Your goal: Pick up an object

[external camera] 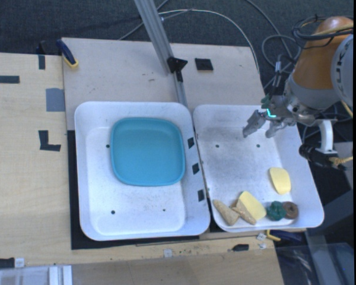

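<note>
My gripper (262, 127) hangs over the upper right part of the right bin (237, 153), its two fingers spread open with nothing between them. Along the bin's front edge lie a tan bread-like piece (226, 212), a yellow wedge (251, 206), a dark green lump (276, 210) and a brown ring (291, 209). A pale yellow oval piece (279, 180) lies a bit higher, near the right wall, below and to the right of the gripper. All of them rest apart from the fingers.
The left bin (92, 177) holds a teal square plate (147, 151). A grey metal pole (157, 31) slants down to the gap between the bins. Cables loop behind the arm at the top right.
</note>
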`<control>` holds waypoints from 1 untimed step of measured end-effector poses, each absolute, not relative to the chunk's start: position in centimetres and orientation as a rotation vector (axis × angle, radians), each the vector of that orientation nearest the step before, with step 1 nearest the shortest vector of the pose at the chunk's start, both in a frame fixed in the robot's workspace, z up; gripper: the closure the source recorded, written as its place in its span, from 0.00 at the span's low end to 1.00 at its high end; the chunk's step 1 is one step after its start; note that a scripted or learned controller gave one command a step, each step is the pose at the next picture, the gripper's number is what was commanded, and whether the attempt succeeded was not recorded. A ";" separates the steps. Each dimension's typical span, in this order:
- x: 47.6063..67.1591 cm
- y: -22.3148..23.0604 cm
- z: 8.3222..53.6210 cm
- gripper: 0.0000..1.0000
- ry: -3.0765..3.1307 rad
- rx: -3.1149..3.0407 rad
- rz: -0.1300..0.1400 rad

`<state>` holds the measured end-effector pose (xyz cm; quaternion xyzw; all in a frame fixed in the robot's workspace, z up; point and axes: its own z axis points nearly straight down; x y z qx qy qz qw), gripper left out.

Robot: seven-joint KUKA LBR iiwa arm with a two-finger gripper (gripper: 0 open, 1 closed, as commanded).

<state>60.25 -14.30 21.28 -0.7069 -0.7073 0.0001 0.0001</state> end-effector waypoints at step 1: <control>60.2 -14.3 21.3 0.00 -2.222 -2.221 0.000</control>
